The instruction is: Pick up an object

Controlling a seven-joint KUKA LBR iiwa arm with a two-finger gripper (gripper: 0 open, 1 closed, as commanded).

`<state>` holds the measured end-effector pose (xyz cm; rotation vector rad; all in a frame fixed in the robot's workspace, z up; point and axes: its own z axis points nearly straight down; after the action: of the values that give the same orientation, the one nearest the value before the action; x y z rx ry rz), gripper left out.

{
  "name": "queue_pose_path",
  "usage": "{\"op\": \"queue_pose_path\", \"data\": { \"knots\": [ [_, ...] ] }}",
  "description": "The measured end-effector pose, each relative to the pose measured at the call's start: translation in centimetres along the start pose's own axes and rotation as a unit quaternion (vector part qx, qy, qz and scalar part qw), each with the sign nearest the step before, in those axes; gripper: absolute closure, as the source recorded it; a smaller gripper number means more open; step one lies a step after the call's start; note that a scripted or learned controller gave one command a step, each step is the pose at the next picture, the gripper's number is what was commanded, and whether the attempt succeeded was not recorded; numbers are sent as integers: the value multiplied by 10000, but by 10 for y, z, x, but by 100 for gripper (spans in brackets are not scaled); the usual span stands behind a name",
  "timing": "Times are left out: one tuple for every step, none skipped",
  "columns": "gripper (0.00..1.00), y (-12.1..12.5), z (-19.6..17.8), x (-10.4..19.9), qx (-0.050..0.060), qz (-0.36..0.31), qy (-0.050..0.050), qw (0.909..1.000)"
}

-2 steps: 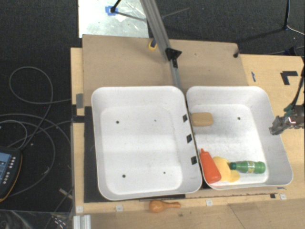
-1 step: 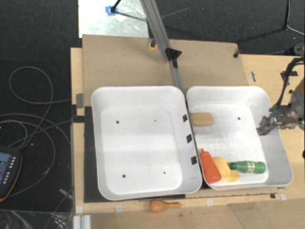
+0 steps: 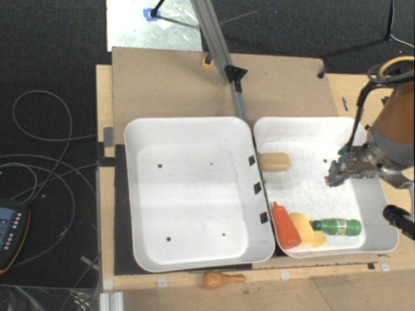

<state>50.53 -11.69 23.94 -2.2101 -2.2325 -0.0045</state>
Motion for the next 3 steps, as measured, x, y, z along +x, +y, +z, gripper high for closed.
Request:
{"op": "queue_pose_path", "data": {
  "knots": [
    [100, 1, -9, 51, -10, -5, -1, 10000],
    [100, 8, -1, 98, 6, 0, 0, 10000],
    [100, 4, 12, 151, 8, -4, 3, 10000]
  ]
}}
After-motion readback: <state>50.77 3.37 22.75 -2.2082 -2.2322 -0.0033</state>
